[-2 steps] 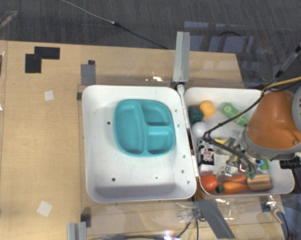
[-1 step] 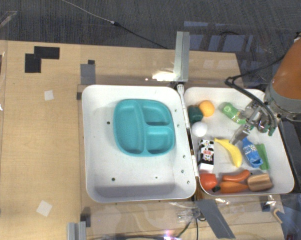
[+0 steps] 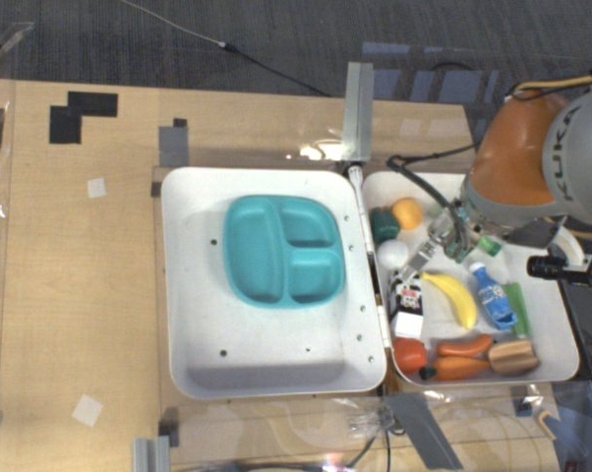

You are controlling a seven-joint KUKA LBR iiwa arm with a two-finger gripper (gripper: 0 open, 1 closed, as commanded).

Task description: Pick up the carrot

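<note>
worktop (image 3: 80,293): light wood-tone top, seen from above at a slant; black L-shaped mark (image 3: 80,114) at far left, a few small pale squares stuck on it; metal brackets at bin corners.
room: dark grey carpet floor (image 3: 227,18) beyond far edge; thin cable runs across it diagonally.
bins: 2, white, shallow, side by side. left bin (image 3: 198,362), right bin (image 3: 562,347).
left bin contents: 1 teal divided tray (image 3: 281,249), 3 compartments, sits abt centre.
right bin contents: crowded. 1 banana (image 3: 453,298) mid-bin; 1 orange ball-like fruit (image 3: 407,212) at far side; 1 dark green item (image 3: 384,226) just beside it; 1 blue bottle (image 3: 493,298); 1 green stick-shaped item (image 3: 517,308) right of bottle; 1 red item (image 3: 409,354) at near-left corner; 1 brown bread-like block (image 3: 512,357); small white/black bits near the divider, can't ID.
carrot (image 3: 463,367): 1, orange, lying flat at near edge of right bin, betw red item & brown block, under a sausage-like piece (image 3: 465,346).
arm (image 3: 532,165): grey w/ orange band, in from right, over far part of right bin.
tool (image 3: 417,264): low over right bin, just left of banana, well apart from carrot. Fingers — cannot tell if apart or together; nothing seen clamped.
</note>
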